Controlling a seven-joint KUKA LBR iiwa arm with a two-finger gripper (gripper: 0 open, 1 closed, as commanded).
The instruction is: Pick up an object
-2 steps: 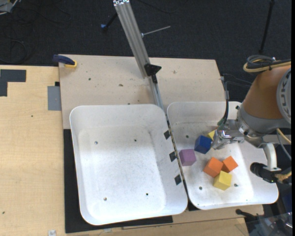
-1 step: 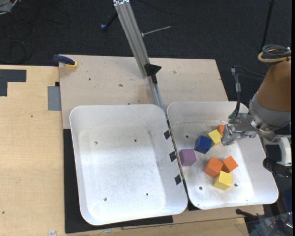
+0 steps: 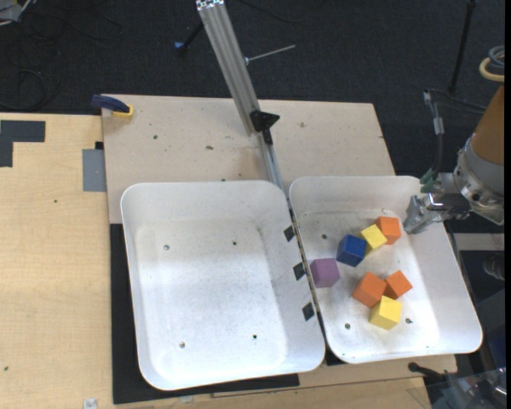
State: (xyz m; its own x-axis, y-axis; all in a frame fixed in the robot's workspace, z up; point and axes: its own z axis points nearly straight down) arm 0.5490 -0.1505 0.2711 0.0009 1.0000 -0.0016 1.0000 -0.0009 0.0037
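Arm (image 3: 494,139) enters at the right edge of the frame, mid-height. Gripper (image 3: 417,214) extends left from the wrist, angled slightly downward. Jaw state cannot be determined.

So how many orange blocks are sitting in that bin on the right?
3. One orange block sits near the bin's far right, beside a yellow one. Two more, a larger and a smaller, touch lower down. None seems hidden.
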